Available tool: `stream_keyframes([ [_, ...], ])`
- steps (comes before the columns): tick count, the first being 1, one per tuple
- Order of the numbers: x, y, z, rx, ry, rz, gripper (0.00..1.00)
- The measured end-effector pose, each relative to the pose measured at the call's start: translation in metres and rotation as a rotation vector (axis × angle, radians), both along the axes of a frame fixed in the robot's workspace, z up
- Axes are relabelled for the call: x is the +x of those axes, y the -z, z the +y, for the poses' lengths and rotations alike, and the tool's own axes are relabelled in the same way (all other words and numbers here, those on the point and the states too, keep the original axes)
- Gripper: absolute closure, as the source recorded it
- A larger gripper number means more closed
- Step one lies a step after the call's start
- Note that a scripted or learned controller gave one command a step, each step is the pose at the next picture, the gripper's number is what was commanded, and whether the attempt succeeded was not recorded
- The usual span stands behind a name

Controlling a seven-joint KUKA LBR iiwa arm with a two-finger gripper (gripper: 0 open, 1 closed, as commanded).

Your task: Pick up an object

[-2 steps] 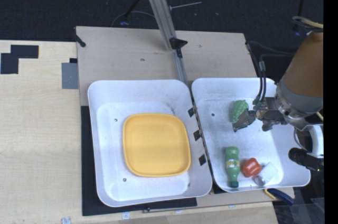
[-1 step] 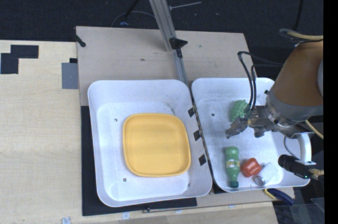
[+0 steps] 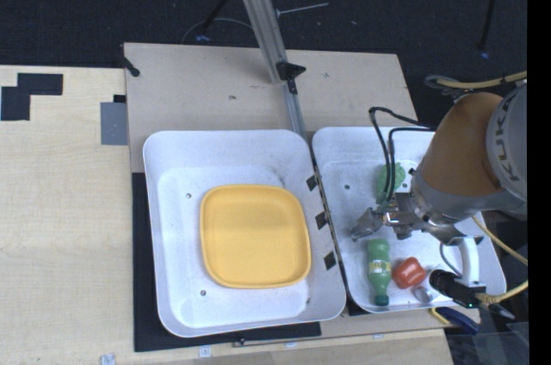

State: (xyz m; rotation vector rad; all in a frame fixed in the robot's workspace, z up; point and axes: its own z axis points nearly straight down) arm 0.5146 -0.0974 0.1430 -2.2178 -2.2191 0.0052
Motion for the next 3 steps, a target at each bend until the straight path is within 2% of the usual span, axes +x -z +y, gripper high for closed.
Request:
stream_keyframes([
  [1,0.0,0.051,0.0,-0.001,0.001,-0.004,0.0],
  [2,0.0,0.04,-0.001,-0.001,0.002,-0.006,1.0],
  [3,0.001,-0.022,0.002,-0.001,0.001,-0.01,1.0],
])
